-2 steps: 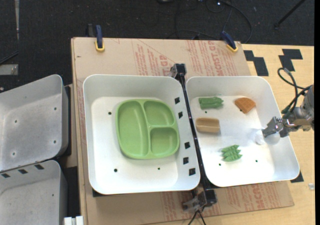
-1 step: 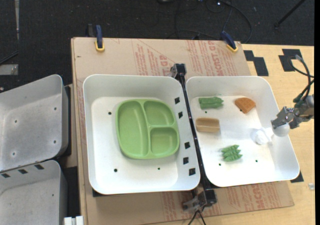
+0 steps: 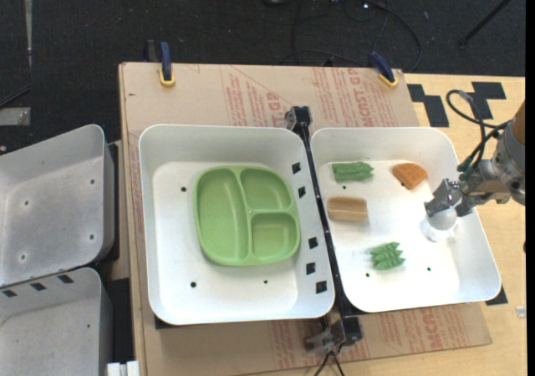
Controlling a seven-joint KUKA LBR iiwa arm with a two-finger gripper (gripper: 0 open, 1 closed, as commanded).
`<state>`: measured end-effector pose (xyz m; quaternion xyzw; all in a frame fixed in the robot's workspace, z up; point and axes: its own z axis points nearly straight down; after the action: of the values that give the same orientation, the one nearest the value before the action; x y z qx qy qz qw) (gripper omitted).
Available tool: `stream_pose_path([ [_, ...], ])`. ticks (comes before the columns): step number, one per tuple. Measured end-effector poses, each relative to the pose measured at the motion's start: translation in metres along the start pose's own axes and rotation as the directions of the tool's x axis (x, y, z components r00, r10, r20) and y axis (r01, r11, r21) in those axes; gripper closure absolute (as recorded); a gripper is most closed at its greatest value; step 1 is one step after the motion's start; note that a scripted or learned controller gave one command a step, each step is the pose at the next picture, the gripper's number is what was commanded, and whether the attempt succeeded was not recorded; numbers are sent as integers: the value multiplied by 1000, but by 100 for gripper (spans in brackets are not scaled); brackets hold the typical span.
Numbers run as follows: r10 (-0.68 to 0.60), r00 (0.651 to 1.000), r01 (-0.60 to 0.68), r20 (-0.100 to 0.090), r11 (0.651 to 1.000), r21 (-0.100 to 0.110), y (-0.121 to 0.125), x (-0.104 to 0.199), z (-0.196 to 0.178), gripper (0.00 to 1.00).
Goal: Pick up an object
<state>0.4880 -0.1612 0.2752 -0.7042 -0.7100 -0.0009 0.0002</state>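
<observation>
Two shallow white bins sit side by side on the table. The left bin [image 3: 167, 157] carries a green divided plate [image 3: 247, 215]. The right bin [image 3: 468, 282] holds four small items that look like toy food: a green leafy piece [image 3: 352, 171] near the far wall, an orange wedge [image 3: 410, 175] just beside it to the right, a tan bread-like block [image 3: 347, 210] close to the divider, and a second green bunch [image 3: 386, 256] nearer the front.

The gripper [image 3: 440, 211] hangs low at the right side of the right bin, apart from all four items; a pale round shape sits right under it, too washed out to identify. Whether the gripper is spread or pressed together cannot be told at this angle and size, and nothing is visible in its grasp.

The step in hand looks like the approach, with no object yet chosen. The orange wedge and the front green bunch lie nearest and each has free floor around it, so either makes a sensible target. To do it well, the gripper should centre above the item, turn so it closes across the item's narrow side, and descend straight until almost touching the bin floor before closing. The tan block near the divider leaves less room on one side, so it is the riskier pick.
</observation>
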Motion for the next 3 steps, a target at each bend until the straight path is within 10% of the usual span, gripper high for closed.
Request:
stream_pose_path([
  [3,0,1000,0,0,1000,3,-9,170,17,100],
])
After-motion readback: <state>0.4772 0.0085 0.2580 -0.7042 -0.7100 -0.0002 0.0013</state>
